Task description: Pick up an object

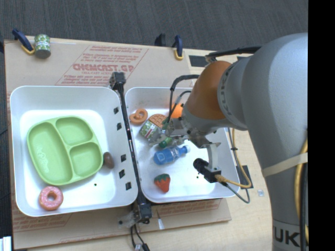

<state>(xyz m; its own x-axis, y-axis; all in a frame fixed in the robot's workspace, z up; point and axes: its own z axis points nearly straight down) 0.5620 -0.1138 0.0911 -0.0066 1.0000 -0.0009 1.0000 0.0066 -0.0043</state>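
Objects for picking lie clustered in the right bin (pixel 222 190): a blue bottle (pixel 169 155), a crumpled packet (pixel 149 132), an orange ring (pixel 138 116) and a strawberry (pixel 163 182) set apart nearer the front wall; the gripper (pixel 172 135) hangs low over the cluster, seemingly placed for a grab; whether it is open, closed or gripping anything cannot be told; the left bin (pixel 18 95) bears a green tray (pixel 63 149) and a doughnut (pixel 51 197).
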